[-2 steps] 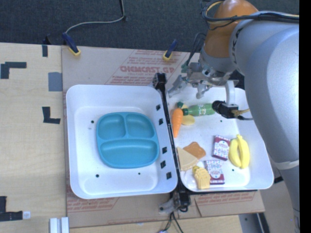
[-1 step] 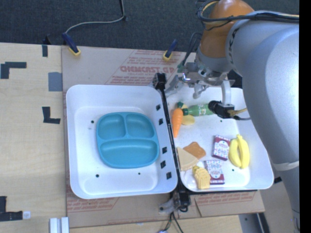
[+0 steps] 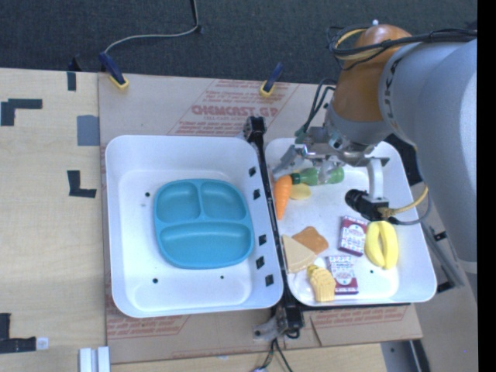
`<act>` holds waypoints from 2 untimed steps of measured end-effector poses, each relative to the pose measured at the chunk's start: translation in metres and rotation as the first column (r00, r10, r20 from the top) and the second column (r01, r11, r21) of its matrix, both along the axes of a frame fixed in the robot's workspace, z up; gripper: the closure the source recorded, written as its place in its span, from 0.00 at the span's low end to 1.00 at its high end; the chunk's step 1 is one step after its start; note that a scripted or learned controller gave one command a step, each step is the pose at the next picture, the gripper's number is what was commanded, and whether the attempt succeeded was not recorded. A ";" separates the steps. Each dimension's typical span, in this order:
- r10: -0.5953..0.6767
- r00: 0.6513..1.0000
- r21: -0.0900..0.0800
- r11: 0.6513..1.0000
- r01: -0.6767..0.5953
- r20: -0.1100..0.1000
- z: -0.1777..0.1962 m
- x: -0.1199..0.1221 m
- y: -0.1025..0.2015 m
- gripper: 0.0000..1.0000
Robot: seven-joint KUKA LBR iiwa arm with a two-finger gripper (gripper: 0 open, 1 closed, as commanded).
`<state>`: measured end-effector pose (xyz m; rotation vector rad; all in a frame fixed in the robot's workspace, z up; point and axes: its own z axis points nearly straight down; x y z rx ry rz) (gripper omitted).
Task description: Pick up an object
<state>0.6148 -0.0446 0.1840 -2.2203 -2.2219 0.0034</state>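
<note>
My gripper [image 3: 310, 160] hangs low over the far left part of the right bin [image 3: 415, 281]. Directly beneath it lies a green bottle-like item [image 3: 325, 177], partly covered by the gripper body. An orange carrot [image 3: 282, 197] rests just to the left against the bin wall, with a small pale yellow piece [image 3: 301, 193] beside it. Nothing is visibly lifted off the bin floor.
Further forward in the right bin are a toast wedge [image 3: 310, 240], a corn cob [image 3: 321, 283], two red boxes [image 3: 353, 235] [image 3: 343, 273] and a banana [image 3: 381, 244]. The left bin [image 3: 128, 169] holds a blue divided plate [image 3: 204, 223]. The arm's grey body covers the bin's right side.
</note>
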 end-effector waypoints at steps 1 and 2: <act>0.000 1.000 0.001 1.000 0.000 0.000 0.007 -0.061 -0.003 0.00; -0.001 1.000 0.001 1.000 0.001 -0.002 -0.080 -0.080 -0.058 0.00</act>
